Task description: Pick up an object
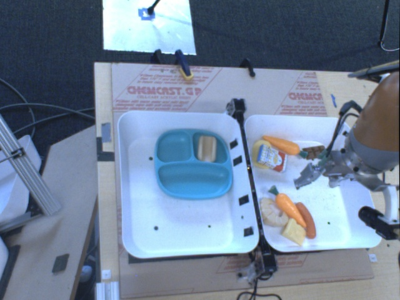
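the tool (306, 179) hangs over the right bin (350, 233), whether open i cannot tell. just below it lies a toy carrot (289, 206): probably light, hard, slick plastic, best pinched across its middle.

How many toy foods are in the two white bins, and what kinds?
Carrots: 2
Sausage: 1
Cheese wedge: 1
Cauliflower: 1
Ketchup packet: 1
Bread slice on the blue tray: 1
Total: 7
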{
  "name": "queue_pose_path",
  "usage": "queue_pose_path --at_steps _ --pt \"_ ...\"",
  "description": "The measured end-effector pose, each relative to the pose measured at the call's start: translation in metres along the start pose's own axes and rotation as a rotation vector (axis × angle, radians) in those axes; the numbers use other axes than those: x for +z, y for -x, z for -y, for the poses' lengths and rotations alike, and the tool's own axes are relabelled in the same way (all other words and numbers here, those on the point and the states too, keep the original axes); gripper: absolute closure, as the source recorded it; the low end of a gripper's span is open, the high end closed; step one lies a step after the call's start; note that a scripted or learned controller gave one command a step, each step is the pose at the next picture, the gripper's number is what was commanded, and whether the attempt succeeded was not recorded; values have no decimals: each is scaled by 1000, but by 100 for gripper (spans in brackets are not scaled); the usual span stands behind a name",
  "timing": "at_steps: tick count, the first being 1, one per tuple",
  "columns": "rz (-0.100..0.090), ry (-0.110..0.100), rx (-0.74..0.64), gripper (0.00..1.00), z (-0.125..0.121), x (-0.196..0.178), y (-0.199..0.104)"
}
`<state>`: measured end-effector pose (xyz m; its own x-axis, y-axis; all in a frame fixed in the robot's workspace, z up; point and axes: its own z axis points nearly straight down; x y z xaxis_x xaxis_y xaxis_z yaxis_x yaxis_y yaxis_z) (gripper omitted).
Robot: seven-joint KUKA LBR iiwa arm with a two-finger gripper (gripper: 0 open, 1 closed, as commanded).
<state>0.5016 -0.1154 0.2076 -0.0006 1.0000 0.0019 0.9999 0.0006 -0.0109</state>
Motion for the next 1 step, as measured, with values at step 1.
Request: queue_pose_path --at_steps 1 --pt "2 12 -3 0 -3 -6 0"
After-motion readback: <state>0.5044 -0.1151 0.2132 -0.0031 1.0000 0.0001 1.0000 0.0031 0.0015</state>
